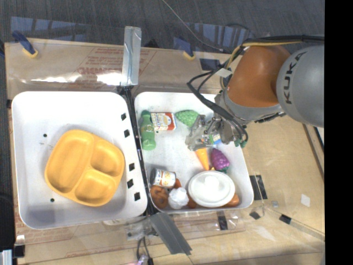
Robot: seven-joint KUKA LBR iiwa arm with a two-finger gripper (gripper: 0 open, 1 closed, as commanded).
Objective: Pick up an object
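Brown board covers the tabletop (281, 170), with dark carpet beyond its far edge, and two white bins sit on it side by side. Over the right bin (165, 101) the end effector (199, 134) hangs low at the middle of the bin, reached in from the right below the arm's orange band (252, 77) and grey body (306, 84); its fingers are lost among cables and metal parts, so whether they are spread or pressed together I cannot tell. Just near of it lie a carrot (203, 158) and, touching that on the right, a purple fruit (219, 159). Left of the end effector, toward the far wall, a green lump (187, 117) lies beside a small carton (162, 121), and a green bottle (147, 131) lies along the left wall. Along the near wall a white bowl (211, 189) sits at the right, with a small can (164, 178), a white ball (178, 197) and a brown piece (158, 196) to its left. The left bin (33, 109) holds a yellow divided tray (84, 167). Grey tape (132, 57) stands at the far end of the seam between the bins.
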